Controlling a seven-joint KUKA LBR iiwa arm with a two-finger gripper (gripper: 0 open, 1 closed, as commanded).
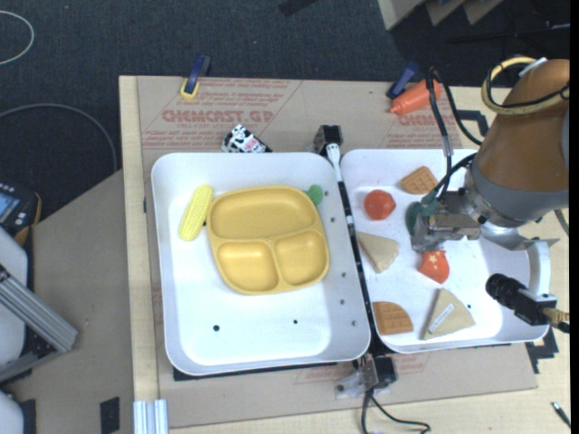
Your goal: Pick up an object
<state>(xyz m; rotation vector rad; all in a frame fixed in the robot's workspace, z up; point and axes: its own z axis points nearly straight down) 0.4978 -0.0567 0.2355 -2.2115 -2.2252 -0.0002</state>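
My gripper (432,230) hangs over the middle of the right bin (507,331), below the grey and orange arm (525,143). Just under it lies a small red piece (435,266), touching or nearly touching the gripper's lower end. A red tomato (380,204) sits to its left. A pale wedge (378,251) lies below the tomato. A tan cracker (418,181) rests at the back of the bin. At the bin's front are a brown waffle piece (392,316) and a sandwich wedge (449,315).
The left bin (172,242) holds a yellow divided tray (267,238), a corn cob (195,212) and a small green item (315,193). Clamps and a black-and-white toy (244,140) sit on the bench behind the bins. A black fixture (516,298) juts in at the right.
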